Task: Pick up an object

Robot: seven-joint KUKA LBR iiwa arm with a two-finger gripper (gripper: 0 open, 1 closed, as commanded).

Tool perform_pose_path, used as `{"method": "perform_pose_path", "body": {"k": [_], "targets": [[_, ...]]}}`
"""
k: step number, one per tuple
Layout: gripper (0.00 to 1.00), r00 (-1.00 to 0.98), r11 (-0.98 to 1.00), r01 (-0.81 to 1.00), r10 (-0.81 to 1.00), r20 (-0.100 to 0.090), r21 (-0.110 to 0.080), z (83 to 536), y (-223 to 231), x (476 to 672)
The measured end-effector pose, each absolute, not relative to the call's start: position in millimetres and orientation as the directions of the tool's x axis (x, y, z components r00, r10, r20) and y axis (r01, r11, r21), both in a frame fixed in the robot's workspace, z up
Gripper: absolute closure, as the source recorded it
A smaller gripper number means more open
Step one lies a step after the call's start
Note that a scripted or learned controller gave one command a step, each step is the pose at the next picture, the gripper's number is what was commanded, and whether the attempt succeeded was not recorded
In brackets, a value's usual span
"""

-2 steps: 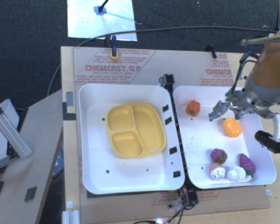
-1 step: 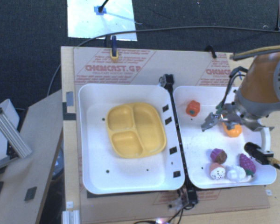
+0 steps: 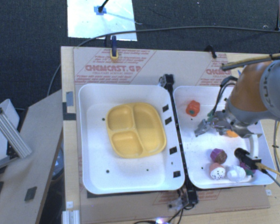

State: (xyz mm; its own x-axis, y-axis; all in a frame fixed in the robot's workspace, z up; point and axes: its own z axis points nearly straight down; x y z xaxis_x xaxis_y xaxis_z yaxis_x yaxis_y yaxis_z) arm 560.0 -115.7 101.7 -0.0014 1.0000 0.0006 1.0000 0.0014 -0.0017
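Orange-red toy (image 3: 192, 108) sits at the far end of the right bin (image 3: 196, 162), with a purple piece (image 3: 218, 154), a spotted white piece (image 3: 218, 173) and a white lump (image 3: 234, 174) near its front edge. My pincer (image 3: 204, 128) hangs low over that bin between them, and I cannot tell whether it is released or clenched. A yellow divided plate (image 3: 135, 129) lies in the left bin (image 3: 95, 171).

The grey arm (image 3: 270, 85) with the orange band comes in from the right side, its wrist bent down low, and the claw (image 3: 204, 127) points leftward.
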Motion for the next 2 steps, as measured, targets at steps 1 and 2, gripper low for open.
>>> {"method": "perform_pose_path", "body": {"k": [1,2], "targets": [[0.00,-0.001,0.001,1.000,1.000,0.001,0.000,83.7,-115.2,560.4],[1.00,0.000,0.000,1.000,1.000,0.000,0.003,95.4,-115.5,561.5]]}}
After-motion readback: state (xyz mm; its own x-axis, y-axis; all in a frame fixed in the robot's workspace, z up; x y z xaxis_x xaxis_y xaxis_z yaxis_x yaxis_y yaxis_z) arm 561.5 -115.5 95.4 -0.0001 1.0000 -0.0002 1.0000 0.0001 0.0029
